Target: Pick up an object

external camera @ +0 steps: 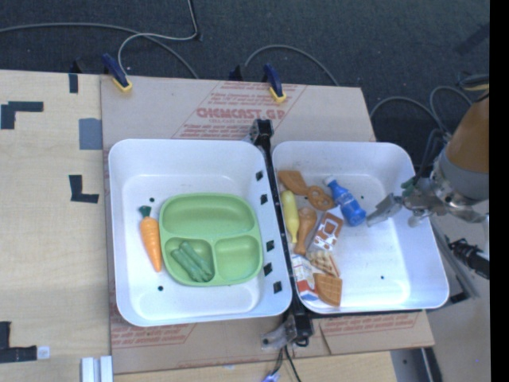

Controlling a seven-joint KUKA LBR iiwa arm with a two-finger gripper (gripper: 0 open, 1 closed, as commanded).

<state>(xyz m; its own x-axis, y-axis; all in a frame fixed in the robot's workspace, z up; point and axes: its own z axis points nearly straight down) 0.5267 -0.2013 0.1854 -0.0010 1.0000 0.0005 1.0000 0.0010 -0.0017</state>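
The tool [380, 211] hangs low over the right bin [398, 281], just right of the blue bottle [345, 201], and nothing sits between its fingers; how wide they stand I cannot tell, since they blur into one grey streak. All the loose pickings in this bin are crowded against its left wall: the bottle nearest the tool, a pretzel [320, 196] touching it, a yellow piece [289, 213] by the divider, a small packet [327, 231], and a waffle-like piece [328, 288] toward the front. The bottle looks the best target, I judge, because it lies at the heap's outer edge with bare bin floor on its right side. To do the step well, the tool should close across the bottle's narrow body rather than along its length, and come down clear of the pretzel so a finger does not land on it and push the heap. The left bin [127, 285] holds a green tray [238, 213] with a green vegetable [191, 261] in it and a carrot [150, 241] beside it, all well apart from the tool. The arm [469, 153] is cut off at the right, and the items under the packet overlap too much to name.
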